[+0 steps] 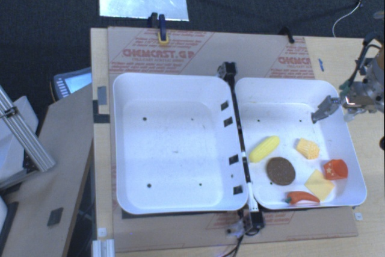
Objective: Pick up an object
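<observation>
- Our gripper [329,106] hangs over the far right side of the right bin [283,88], near its rim. We can't tell how its tip is set, and we see nothing in it.
- The toys all sit in the near part of the right bin. None of them is under our gripper yet.
- The closest one is the small yellow corn piece [308,148]. It lies nearer to us than the gripper and a bit left.
- The long yellow corn [264,148] is further left, just beside the brown round cookie [281,171].
- The red pepper [335,169], the yellow cheese wedge [319,184] and the orange carrot [302,197] crowd the near right corner.
- What could go wrong: if we go straight down from here, we think we would hit bare bin floor and grab nothing.
- The toys in the corner sit very close together, so we might bump one while going for another.
- The pepper is near the bin wall, so the wall could get in our way.
- The left bin [174,88] does not matter for this pick.
</observation>
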Robot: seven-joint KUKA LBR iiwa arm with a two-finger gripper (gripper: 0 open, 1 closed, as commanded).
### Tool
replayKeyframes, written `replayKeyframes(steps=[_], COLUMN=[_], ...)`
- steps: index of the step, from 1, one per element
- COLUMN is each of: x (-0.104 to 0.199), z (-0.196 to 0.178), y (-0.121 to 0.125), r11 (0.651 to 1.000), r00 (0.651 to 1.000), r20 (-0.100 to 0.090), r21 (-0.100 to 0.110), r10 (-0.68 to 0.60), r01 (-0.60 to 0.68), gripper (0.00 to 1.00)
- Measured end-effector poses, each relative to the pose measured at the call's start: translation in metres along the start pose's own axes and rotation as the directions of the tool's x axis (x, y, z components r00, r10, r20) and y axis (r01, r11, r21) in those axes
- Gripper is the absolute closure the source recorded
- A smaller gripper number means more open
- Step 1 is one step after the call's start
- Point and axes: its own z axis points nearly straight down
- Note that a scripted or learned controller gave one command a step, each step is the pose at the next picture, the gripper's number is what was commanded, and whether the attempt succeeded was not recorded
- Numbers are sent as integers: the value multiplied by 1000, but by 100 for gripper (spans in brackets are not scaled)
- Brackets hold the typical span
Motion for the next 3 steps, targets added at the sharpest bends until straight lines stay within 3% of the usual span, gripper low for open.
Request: replayKeyframes(steps=[1,2,3], x=[29,27,133], z=[191,173,80], y=[33,33,23], r11=[1000,1000,1000], r00=[1000,1000,1000], r20=[-1,1,-5], r21=[0,-3,-8], r10=[-5,-1,-12], r01=[5,1,12], gripper=[0,100,100])
